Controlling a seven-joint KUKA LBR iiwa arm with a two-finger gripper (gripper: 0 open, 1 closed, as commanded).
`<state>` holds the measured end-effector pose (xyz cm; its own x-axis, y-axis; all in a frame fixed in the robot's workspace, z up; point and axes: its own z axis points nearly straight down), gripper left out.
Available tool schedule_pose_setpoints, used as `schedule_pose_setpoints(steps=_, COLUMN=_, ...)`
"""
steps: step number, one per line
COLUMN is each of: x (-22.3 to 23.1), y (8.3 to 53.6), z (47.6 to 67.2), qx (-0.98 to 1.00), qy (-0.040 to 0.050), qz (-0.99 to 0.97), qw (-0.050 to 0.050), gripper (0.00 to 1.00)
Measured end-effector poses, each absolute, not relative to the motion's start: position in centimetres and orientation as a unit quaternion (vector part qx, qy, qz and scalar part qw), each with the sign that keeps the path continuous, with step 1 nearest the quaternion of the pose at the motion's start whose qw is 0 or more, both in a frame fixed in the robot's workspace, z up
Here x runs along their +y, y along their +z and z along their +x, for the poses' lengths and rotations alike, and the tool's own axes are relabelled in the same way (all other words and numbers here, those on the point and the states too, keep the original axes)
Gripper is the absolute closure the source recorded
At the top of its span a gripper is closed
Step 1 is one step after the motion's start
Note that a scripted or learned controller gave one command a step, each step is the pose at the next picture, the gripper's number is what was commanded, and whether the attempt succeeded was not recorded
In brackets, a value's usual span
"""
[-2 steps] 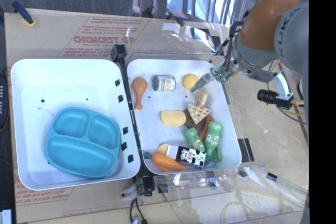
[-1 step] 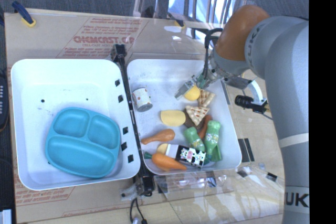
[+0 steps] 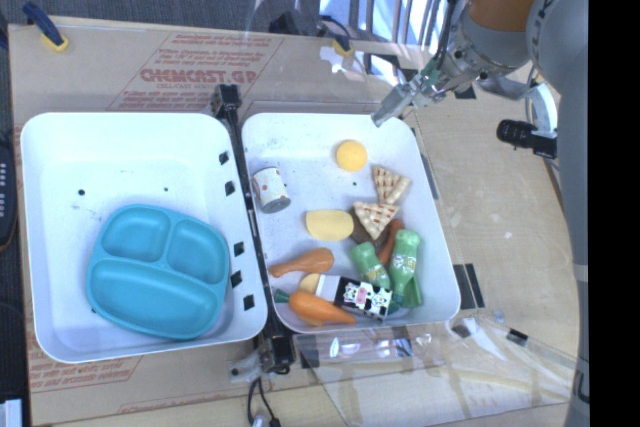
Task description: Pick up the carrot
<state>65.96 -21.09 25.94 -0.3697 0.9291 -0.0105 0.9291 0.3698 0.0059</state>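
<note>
From the overhead camera I see my claw [image 3: 388, 113] hanging over the far right corner of the right bin [image 3: 300, 137], just at its rim. Whether it is spread or pressed together I cannot tell from this angle, and nothing shows pinched in it. The carrot [image 3: 320, 309] lies at the near edge of that same bin, well apart from the claw, diagonally across the bin. It rests beside a chicken drumstick [image 3: 303, 263] and touches a small cow-print carton [image 3: 362, 297]. A blue divided plate [image 3: 158, 270] sits in the left bin [image 3: 60, 145].
</note>
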Motion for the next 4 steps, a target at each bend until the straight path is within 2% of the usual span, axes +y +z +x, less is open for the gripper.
schedule_pose_setpoints(steps=1, x=-20.7, y=14.2, z=65.5, qx=0.844, qy=-0.0033, qz=0.536, qw=-0.005, gripper=0.0)
schedule_pose_setpoints(steps=2, x=-21.0, y=9.4, z=65.7, qx=0.766, qy=-0.0028, qz=0.642, qw=-0.002, gripper=0.0)
schedule_pose_setpoints(steps=3, x=-20.9, y=10.6, z=65.9, qx=0.769, qy=-0.0025, qz=0.639, qw=-0.002, gripper=1.0)
schedule_pose_setpoints(steps=4, x=-15.9, y=16.7, z=65.6, qx=0.664, qy=-0.0016, qz=0.748, qw=0.0, gripper=1.0)
